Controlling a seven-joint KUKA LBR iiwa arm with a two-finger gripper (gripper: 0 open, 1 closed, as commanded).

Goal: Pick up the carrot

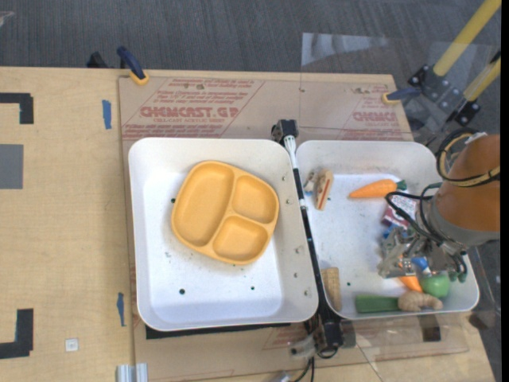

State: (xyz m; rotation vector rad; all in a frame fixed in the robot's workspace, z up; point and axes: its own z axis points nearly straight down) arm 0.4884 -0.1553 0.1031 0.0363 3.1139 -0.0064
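Note:
The carrot [372, 189], orange with a small green top at its right end, lies flat in the far part of the right bin [350, 237]. My gripper [404, 258] hangs low over the clutter in that bin's near right corner, well to the near right of the carrot and apart from it. The grey wrist and orange band [475, 189] hide part of the bin's right side. A small orange piece [410, 283] lies just below the gripper.
The left bin [159, 277] holds a yellow three-part plate [225, 212]. In the right bin lie a green stick [378, 302], a green ball [437, 286], a tan lump [419, 301], a tan cylinder [331, 286] and a brown item [321, 188].

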